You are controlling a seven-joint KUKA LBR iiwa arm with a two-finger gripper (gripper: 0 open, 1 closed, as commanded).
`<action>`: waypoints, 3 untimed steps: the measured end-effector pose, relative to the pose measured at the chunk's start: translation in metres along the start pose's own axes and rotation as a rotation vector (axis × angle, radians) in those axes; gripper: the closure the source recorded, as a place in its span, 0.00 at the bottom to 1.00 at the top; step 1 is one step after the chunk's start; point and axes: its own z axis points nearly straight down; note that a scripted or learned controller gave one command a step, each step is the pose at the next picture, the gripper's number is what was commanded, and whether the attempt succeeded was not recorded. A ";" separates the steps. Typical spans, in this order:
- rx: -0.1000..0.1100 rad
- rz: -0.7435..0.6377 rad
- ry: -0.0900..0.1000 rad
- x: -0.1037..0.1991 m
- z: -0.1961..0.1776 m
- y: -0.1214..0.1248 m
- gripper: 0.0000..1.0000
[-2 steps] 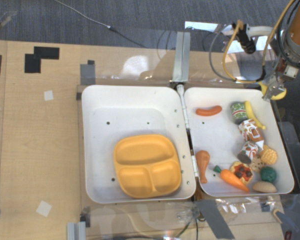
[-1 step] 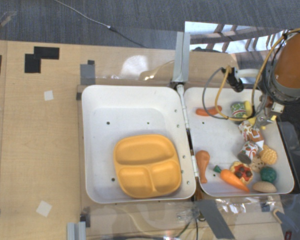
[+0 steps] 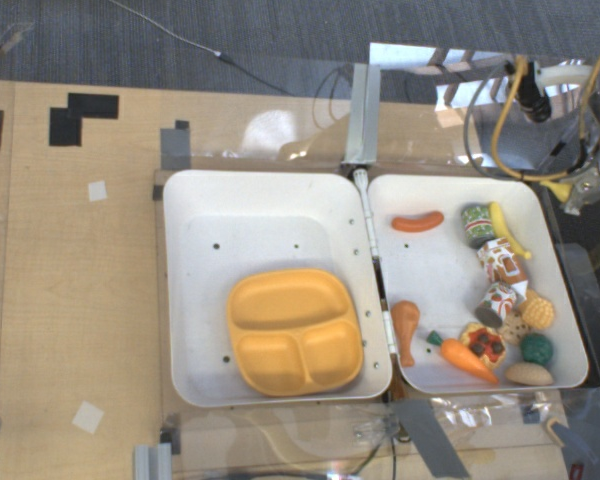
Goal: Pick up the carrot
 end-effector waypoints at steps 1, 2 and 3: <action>0.005 -0.002 -0.025 -0.075 0.119 -0.001 1.00; 0.000 0.003 -0.005 -0.101 0.006 0.023 1.00; 0.009 0.001 -0.002 -0.099 -0.002 0.020 1.00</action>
